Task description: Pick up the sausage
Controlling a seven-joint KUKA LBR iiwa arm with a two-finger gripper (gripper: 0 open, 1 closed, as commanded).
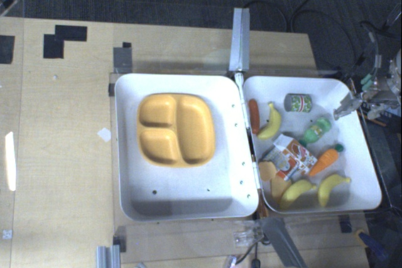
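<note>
The sausage is a reddish-brown link lying lengthwise along the left wall of the right bin, close beside a yellow banana. My gripper hangs over the right bin's far right rim, well to the right of the sausage and apart from it. Nothing shows in its grasp.
The right bin also holds a green can, a green bottle, a carrot, a snack packet and two more bananas. A yellow divided plate lies in the left bin.
</note>
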